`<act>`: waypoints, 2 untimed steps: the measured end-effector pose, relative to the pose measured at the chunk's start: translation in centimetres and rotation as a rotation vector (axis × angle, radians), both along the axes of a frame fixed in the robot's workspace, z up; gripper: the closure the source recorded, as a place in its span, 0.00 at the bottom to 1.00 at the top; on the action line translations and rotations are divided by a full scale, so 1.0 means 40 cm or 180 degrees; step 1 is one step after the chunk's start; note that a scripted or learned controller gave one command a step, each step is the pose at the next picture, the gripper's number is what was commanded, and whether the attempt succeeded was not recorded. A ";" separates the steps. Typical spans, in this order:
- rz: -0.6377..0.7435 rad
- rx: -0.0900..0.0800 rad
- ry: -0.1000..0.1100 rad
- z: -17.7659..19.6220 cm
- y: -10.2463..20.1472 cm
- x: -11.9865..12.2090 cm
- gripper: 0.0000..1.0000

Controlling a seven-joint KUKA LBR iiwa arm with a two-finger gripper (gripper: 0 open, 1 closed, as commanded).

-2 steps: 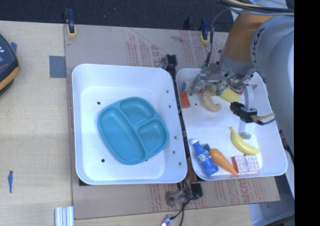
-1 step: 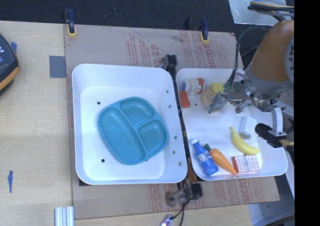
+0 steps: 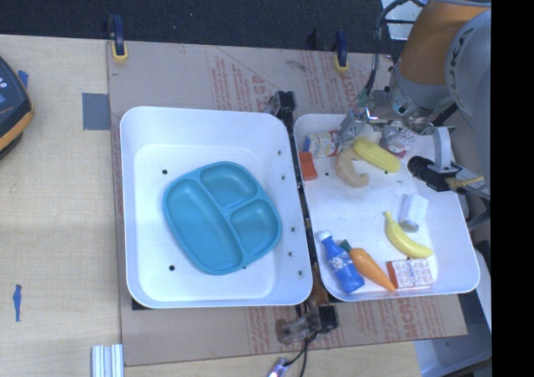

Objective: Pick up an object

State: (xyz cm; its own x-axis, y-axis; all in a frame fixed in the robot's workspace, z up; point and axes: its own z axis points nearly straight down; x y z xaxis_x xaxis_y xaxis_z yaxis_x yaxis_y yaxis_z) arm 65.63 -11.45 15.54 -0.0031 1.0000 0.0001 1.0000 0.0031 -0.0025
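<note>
The metal two-finger gripper, fingers apart, hangs at the right white bin's far end, a yellow corn cob just beneath it, beside a tan curved piece.

Both bins are smooth, glossy white plastic. Left of the gripper, the blue divided plate appears satin plastic. Beneath lies matt brown cardboard on pale wood-grain bench.
</note>
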 end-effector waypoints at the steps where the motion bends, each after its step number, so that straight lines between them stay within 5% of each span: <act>1: 0.0003 -0.0003 0.0007 0.015 -0.055 -0.176 0.00; 2: -0.0001 -0.0002 0.0001 0.138 -0.170 -0.284 0.00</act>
State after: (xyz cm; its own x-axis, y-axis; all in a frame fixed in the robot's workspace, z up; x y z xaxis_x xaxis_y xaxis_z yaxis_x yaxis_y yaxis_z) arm 54.28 -18.24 21.08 -0.0027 1.0000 -0.0005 1.0000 0.0027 -0.0028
